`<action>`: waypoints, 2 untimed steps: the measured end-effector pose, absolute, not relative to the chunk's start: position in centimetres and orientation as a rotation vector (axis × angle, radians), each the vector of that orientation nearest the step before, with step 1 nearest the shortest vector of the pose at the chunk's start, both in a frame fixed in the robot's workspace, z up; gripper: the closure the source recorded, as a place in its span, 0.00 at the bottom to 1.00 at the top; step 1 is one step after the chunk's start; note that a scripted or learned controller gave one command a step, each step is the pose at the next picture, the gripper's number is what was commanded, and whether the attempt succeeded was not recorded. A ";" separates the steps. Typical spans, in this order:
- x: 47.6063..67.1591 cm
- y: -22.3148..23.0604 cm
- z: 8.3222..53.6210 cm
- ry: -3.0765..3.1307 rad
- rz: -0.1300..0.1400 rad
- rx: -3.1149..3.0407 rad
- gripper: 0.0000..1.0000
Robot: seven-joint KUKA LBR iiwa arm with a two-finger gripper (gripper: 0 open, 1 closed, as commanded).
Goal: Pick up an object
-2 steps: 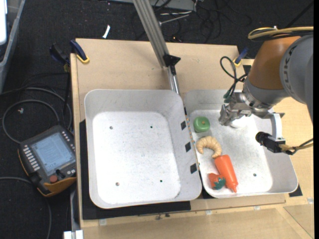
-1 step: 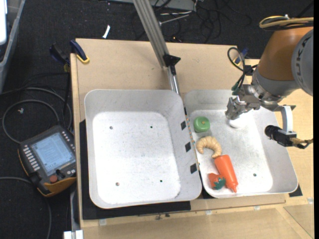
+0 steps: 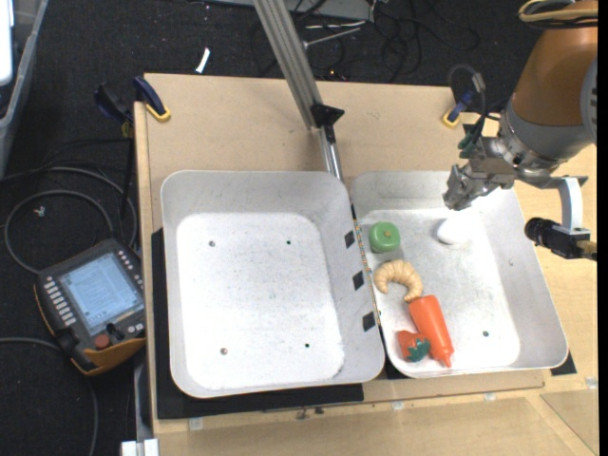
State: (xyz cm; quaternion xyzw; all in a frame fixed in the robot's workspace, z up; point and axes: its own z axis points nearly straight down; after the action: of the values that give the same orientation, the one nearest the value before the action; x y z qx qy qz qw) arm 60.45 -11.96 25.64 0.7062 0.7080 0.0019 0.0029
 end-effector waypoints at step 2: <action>61.2 -0.7 24.3 2.233 -0.001 2.214 1.00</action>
State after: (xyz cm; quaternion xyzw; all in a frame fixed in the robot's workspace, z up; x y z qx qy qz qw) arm 61.21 -0.67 24.33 0.7041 0.7101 -0.0003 -0.0015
